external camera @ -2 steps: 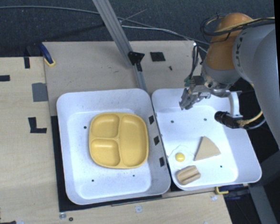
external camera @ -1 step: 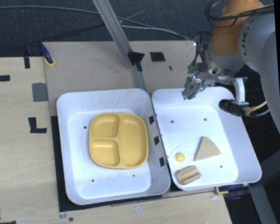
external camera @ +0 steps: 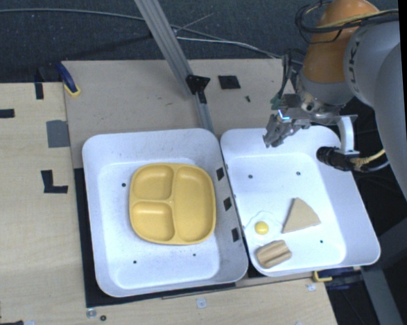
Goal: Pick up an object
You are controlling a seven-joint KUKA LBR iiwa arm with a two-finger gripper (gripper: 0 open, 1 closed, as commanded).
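The right bin [external camera: 297, 160] holds three small food toys near its front: a fried egg with a yellow yolk [external camera: 261, 226], a tan wedge-shaped slice [external camera: 301, 216] and a brown bread roll [external camera: 272, 253]. My gripper [external camera: 274, 137] hangs over the bin's back left corner, well behind those items, at the end of the grey arm with the orange band [external camera: 334, 38]. Nothing shows between its fingers.
The left bin [external camera: 109, 200] carries a yellow divided plate [external camera: 171, 202] in its middle. A slanted metal pole [external camera: 171, 46] crosses the bench behind the bins. Black cables loop beside the wrist at the right bin's back right rim.
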